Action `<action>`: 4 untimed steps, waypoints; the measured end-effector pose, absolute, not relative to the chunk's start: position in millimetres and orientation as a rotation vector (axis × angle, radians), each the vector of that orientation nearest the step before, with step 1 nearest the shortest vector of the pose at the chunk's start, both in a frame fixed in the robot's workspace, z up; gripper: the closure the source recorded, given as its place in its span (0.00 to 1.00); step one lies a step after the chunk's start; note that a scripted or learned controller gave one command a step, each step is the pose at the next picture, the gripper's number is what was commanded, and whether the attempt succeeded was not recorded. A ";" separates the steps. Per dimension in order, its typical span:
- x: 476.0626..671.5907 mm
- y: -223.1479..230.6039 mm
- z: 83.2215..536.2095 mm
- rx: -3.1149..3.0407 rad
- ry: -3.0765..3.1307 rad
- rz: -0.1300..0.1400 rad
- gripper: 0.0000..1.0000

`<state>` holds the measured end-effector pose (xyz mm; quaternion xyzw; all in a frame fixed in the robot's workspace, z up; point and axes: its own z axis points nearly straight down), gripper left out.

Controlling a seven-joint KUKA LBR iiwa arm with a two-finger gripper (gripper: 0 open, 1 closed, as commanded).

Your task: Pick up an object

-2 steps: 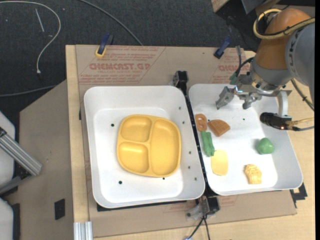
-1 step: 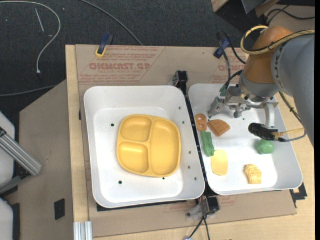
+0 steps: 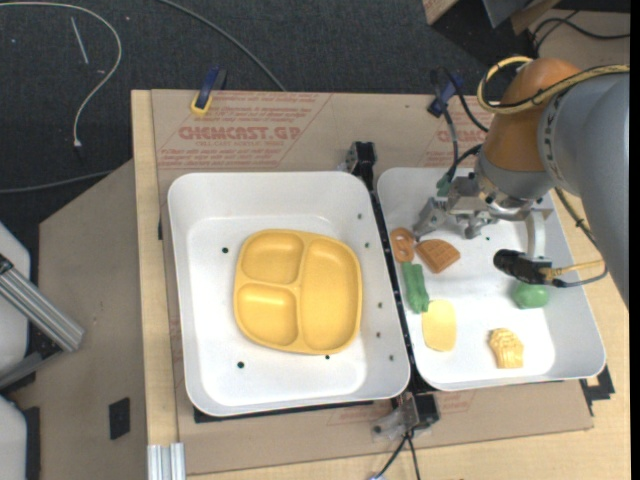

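My gripper [image 3: 447, 228] hangs over the back left part of the right bin [image 3: 570, 363], its fingers spread and open with nothing between them. Just in front of it lies an orange-brown wedge [image 3: 439, 256], and a small brown piece [image 3: 402, 245] sits beside that against the bin's left wall. A green stick [image 3: 414, 288] and a pale yellow slab [image 3: 438, 326] lie further forward on the left. A green lump [image 3: 531, 295] rests to the right, and a yellow-orange ridged piece [image 3: 506, 348] sits near the front.
The left bin [image 3: 190, 218] holds a yellow divided plate [image 3: 298, 291] in its middle. The grey arm with its orange band [image 3: 525, 118] comes in from the upper right over the right bin's back edge. Cardboard lies under both bins.
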<state>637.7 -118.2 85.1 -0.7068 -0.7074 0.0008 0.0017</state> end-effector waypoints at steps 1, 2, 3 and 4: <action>638.5 -117.9 96.4 -2.219 -2.220 0.000 1.00; 638.0 -126.6 156.2 -2.226 -2.225 -0.006 1.00; 643.4 -127.7 221.4 -2.225 -2.228 -0.008 1.00; 649.5 -120.1 269.8 -2.223 -2.227 -0.006 1.00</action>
